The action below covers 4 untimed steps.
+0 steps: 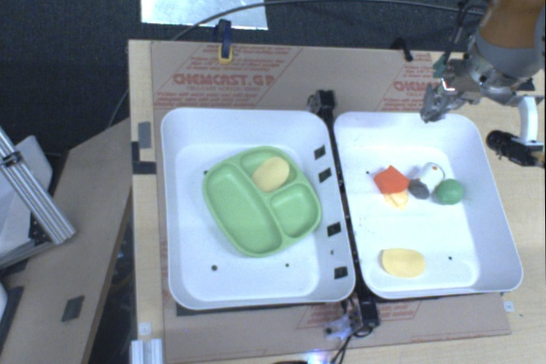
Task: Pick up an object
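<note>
The right bin (478,151) holds an orange block (391,179) on a small yellow piece (397,199), a grey and white object (426,181), a green ball (449,192) and a flat yellow oval (402,262). In the left bin (183,175) lies a green divided tray (247,222) with a yellow lump (272,174) in its top compartment. My gripper (435,109) hangs over the far edge of the right bin, well above and behind the objects, with nothing seen in it.
The bins sit side by side on a cardboard-covered bench (256,77). A black clip strip (333,183) joins the two bins. A cable (358,2) runs across the dark floor behind. A metal frame (34,200) stands at the left.
</note>
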Available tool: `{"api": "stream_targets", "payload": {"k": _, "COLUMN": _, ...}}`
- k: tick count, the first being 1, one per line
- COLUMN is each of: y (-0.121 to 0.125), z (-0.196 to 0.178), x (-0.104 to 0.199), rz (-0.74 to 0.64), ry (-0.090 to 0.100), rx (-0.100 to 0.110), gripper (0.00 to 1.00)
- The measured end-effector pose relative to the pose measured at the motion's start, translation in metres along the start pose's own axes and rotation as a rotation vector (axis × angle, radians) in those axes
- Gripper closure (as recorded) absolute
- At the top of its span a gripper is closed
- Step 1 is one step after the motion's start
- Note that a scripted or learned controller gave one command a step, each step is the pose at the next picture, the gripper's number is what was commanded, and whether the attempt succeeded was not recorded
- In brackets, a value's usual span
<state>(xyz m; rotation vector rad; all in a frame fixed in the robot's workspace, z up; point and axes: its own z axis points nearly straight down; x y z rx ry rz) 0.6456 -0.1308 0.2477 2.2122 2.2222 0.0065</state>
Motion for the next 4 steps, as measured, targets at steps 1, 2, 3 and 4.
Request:
{"api": "stream_targets", "payload": {"k": 1, "y": -0.008, "z": 0.013, "x": 0.048, "rz": -0.004, "ry": 0.002, "rx": 0.006, "gripper": 1.00}}
{"api": "stream_targets", "payload": {"k": 2, "y": -0.015, "z": 0.025, "x": 0.101, "rz": -0.005, "ry": 0.003, "rx": 0.007, "gripper": 1.00}}
{"api": "stream_targets", "payload": {"k": 3, "y": -0.026, "z": 0.015, "x": 0.155, "rz": -0.006, "ry": 0.003, "rx": 0.006, "gripper": 1.00}}
{"api": "stream_targets", "payload": {"k": 4, "y": -0.025, "z": 0.022, "x": 0.216, "rz": -0.006, "ry": 0.003, "rx": 0.005, "gripper": 1.00}}
